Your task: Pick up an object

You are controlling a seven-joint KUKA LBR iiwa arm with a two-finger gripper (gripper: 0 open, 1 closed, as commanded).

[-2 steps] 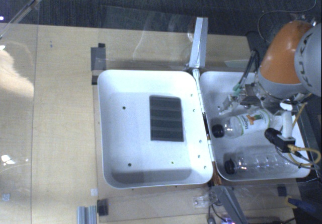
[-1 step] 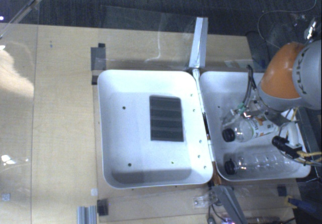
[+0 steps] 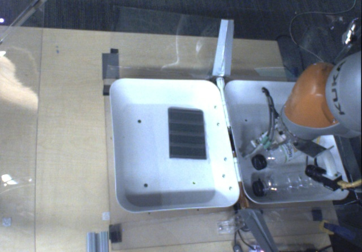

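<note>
Arm (image 3: 317, 103) low, wrist bent down

Free room and obstacles across the two bins.
Left bin (image 3: 130, 132) lies open apart from a dark ridged block (image 3: 187, 133); right bin (image 3: 244, 103) is crowded by arm (image 3: 317, 103) and clear bottles (image 3: 277, 184).

You are seeing the arm (image 3: 328, 98) running off the right edge, so its upper links are cut away; its orange band and wrist are covering much of the right bin (image 3: 243, 103), hiding the far corner of the floor there; the gripper (image 3: 277, 142) is sitting beneath the wrist, too tangled with cables for its shape to read; two clear bottles (image 3: 283, 183) are blurring into the white floor, only their black caps standing out
</note>
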